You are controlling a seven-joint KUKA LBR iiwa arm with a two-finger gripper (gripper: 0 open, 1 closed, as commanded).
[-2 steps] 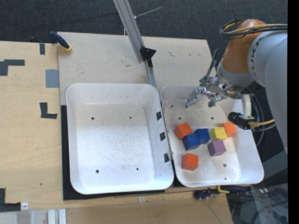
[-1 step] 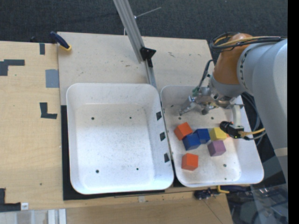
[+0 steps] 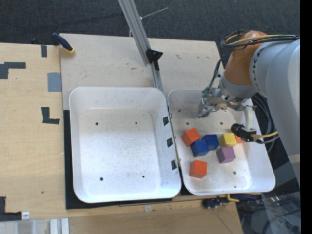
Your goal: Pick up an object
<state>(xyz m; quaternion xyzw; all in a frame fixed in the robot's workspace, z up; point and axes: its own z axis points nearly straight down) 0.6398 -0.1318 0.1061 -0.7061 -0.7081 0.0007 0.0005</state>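
The gripper (image 3: pixel 204 108) stood over the upper part of the right bin (image 3: pixel 261 179), hanging from the grey arm (image 3: pixel 273 77) that reached in from the right of the view. Whether the gripper was spread or pressed together could not be told at this angle; nothing was seen held in it.

The candidate objects lay in a loose cluster lower in the same bin, toward the near edge of the bench. Nearest to the gripper was an orange cube (image 3: pixel 191 136), below it and slightly left in the view. Touching that cube on its right was a blue block (image 3: pixel 204 145). Further right sat a yellow cube (image 3: pixel 227 139), with a purple cube (image 3: pixel 225 154) just below it. A second orange cube (image 3: pixel 198 168) lay apart from the rest, nearest the front wall. The left bin (image 3: pixel 78 101) held no blocks.

The governing relation was judged as follows: every object lay down-frame of the gripper, so the coming move would call for travel toward the near side of the bin, then descent. The upper orange cube offered the shortest path. Its contact with the blue block was judged a risk to a clean grasp on that side. The lone orange cube, though further off, stood clear on all sides.
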